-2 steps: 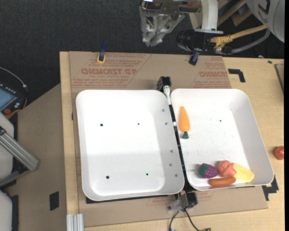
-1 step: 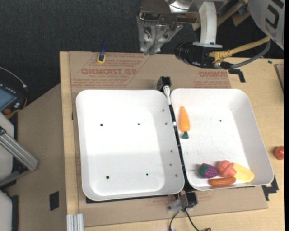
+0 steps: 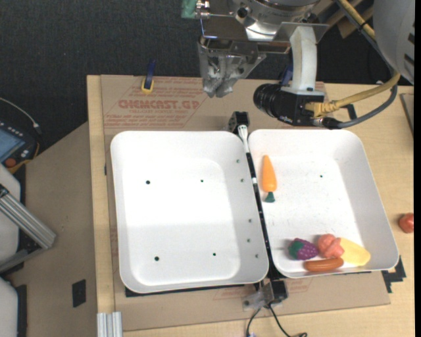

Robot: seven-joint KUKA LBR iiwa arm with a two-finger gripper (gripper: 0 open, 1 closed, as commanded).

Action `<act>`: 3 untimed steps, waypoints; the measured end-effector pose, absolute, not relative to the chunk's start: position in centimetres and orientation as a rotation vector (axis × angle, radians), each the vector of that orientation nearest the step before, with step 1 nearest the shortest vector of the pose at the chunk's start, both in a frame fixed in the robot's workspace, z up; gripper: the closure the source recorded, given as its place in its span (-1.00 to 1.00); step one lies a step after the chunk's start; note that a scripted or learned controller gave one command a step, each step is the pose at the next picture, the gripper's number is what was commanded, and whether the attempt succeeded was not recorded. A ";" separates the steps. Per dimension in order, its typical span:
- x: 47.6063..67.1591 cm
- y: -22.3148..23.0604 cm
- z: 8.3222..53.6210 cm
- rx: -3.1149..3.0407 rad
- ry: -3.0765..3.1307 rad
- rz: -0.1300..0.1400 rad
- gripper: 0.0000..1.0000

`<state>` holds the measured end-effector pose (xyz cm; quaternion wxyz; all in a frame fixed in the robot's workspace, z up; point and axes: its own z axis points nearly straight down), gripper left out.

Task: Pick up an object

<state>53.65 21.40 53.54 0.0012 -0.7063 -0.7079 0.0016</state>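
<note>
End effector (image 3: 220, 82) above table's (image 3: 164, 92) far edge, beyond both bins; finger state impossible to tell. Toy carrot (image 3: 268, 174) in right bin (image 3: 342, 158) beside central divider; grapes (image 3: 303, 249), sausage (image 3: 323, 264), pink and yellow pieces crowded at near wall. Left bin (image 3: 131, 197) open.

An orange toy carrot (image 3: 268, 172), purple grapes (image 3: 302, 249), a red sausage (image 3: 323, 265) and a yellow piece (image 3: 356, 253) lie in white bins (image 3: 131, 217).

A grey metal two-finger gripper (image 3: 220, 82) beneath a silver wrist flange (image 3: 270, 20) — a tan cable (image 3: 365, 95) feeding a black cylindrical unit (image 3: 279, 104).
</note>
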 end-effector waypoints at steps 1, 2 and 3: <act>50.9 15.1 53.6 -2.227 -2.214 0.005 1.00; 47.8 12.6 49.7 -2.222 -2.216 0.009 1.00; 47.8 22.4 42.6 -2.212 -2.226 0.009 1.00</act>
